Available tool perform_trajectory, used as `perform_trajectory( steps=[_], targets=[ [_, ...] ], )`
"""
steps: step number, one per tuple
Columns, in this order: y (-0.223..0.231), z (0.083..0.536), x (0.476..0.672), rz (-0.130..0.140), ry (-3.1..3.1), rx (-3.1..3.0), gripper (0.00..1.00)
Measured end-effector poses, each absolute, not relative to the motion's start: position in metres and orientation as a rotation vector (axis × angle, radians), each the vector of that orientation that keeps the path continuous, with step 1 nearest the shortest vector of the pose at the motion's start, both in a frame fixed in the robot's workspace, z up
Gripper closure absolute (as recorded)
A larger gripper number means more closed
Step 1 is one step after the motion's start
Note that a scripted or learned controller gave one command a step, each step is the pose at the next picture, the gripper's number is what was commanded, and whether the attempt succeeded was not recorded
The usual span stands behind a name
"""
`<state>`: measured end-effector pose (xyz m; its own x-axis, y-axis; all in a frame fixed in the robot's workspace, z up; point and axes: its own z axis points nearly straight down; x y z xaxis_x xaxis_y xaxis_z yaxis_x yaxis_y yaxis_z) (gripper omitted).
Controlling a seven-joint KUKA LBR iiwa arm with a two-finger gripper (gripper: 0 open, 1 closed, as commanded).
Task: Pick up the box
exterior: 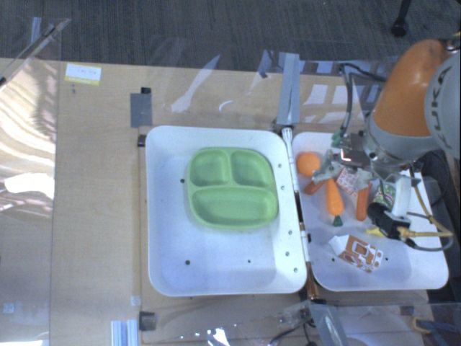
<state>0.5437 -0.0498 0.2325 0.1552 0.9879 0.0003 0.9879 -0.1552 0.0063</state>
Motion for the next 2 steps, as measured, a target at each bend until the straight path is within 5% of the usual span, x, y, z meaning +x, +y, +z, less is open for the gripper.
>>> perform_trajectory(
  steps=[2],
  targets=[
    [-0.0498, 0.2324, 0.5437, 0.007, 2.039, 2.384, 0.0]
  ],
)
